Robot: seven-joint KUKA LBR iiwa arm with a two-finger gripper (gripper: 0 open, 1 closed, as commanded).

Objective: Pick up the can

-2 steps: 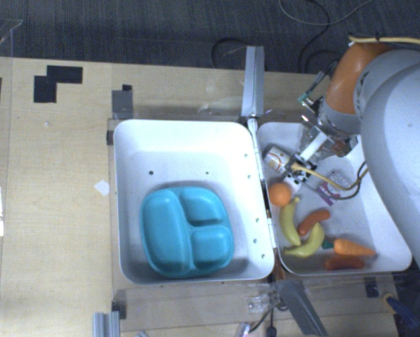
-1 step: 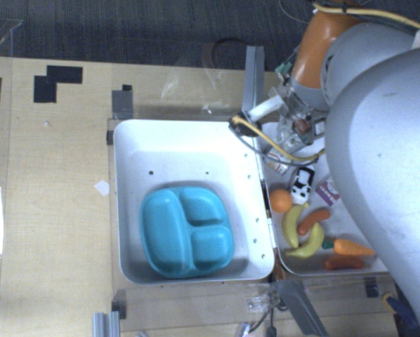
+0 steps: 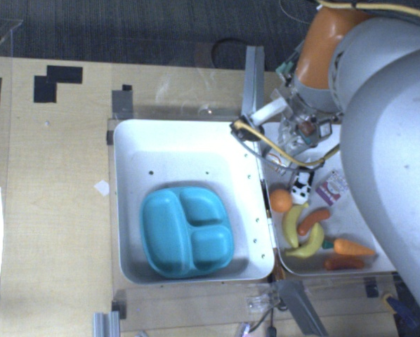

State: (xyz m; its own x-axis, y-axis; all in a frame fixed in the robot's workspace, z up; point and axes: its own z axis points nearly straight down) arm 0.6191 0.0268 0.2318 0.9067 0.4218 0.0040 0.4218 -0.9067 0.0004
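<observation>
The gripper (image 3: 295, 140) hangs low over the far left part of the right bin (image 3: 289, 264), under the orange wrist band. No can shows plainly in the camera view. A small purple and white thing (image 3: 331, 188) lies just right of the gripper, and I cannot tell whether it is the can. A black and white cow-patterned piece (image 3: 302, 184) sits directly below the gripper. Whatever lies under the gripper is hidden by it and its cables.
The right bin holds an orange (image 3: 280, 201), a banana (image 3: 298, 236), a red sausage (image 3: 314, 220) and a carrot (image 3: 352, 247). A blue divided tray (image 3: 185, 230) lies in the left bin (image 3: 129, 188). The grey arm covers the right bin's far right side.
</observation>
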